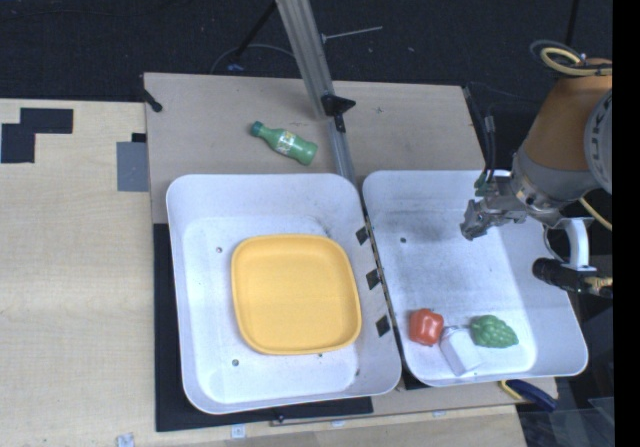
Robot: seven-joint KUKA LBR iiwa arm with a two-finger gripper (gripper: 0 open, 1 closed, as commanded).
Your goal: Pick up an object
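Nearest the camera, front of the right bin (560,360): three small objs in a cluster, a red pepper-like piece (425,326), a white block (461,352) just beside it to the lower right, and a green lumpy item (493,332) touching or nearly touching the block's far corner. All lie on the bin floor, nothing lifted. Left bin (190,235) holds a yellow square plate (295,293), flat, roughly centred. Further back in the right bin, the gripper (482,220) hangs over the far-right part of the floor, w/ the grey arm and orange band coming in from the right. Gripper state: cannot tell, too dark and small. Nothing visible held in it. The cluster sits well apart from the gripper, toward the near edge. Beyond the bins, on the bench (420,125): a green bottle (284,143) lying on its side, and a slanted aluminium rail (310,40) rising behind it.
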